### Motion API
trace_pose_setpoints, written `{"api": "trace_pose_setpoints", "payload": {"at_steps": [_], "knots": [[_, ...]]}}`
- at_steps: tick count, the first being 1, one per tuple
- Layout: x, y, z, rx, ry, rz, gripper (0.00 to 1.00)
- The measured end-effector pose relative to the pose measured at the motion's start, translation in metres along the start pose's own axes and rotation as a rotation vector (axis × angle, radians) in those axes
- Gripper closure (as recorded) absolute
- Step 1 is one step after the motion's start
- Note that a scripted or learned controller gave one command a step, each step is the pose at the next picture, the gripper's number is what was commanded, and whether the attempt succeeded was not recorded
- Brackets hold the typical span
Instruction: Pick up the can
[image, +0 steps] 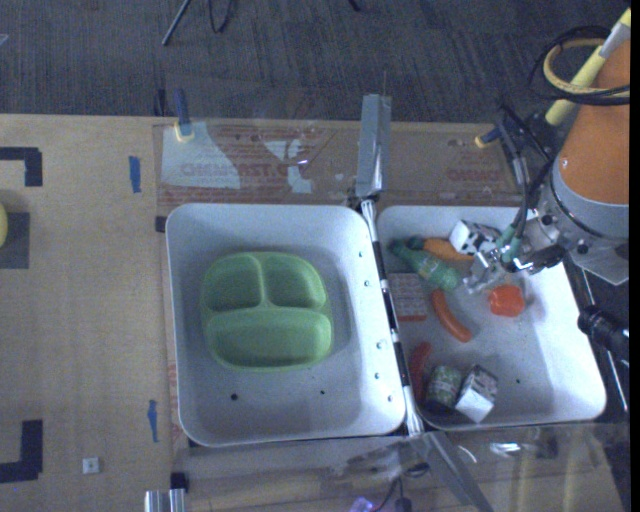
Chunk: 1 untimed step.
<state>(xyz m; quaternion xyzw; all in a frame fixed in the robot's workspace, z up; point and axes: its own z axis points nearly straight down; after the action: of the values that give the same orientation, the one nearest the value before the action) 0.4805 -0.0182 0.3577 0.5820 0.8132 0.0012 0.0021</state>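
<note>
A: Looking down from the camera above, we are seeing the gripper (487, 268) hanging over the upper middle of the right bin (560, 385). How is it standing?

B: We are not managing to tell how wide it is set; the tip is too blurred, and we are seeing nothing clearly caught in it. A green bottle (428, 265) is lying just left of it, with a small red object (507, 300) just beside it on the lower right.

A: And the can (443, 384)?

B: We are finding it near the lower left corner of that bin, just beside a white box (477, 393). An orange sausage shape (451, 316) is lying between them and the gripper.

A: In the left bin (190, 330) we are seeing a green divided plate (266, 310) sitting at the middle, with the wooden worktop (80, 320) stretching away left.
</note>
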Motion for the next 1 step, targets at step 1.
{"api": "trace_pose_setpoints", "payload": {"at_steps": [1], "knots": [[0.0005,-0.0023,0.171,0.006,0.002,0.142,1.0]]}}
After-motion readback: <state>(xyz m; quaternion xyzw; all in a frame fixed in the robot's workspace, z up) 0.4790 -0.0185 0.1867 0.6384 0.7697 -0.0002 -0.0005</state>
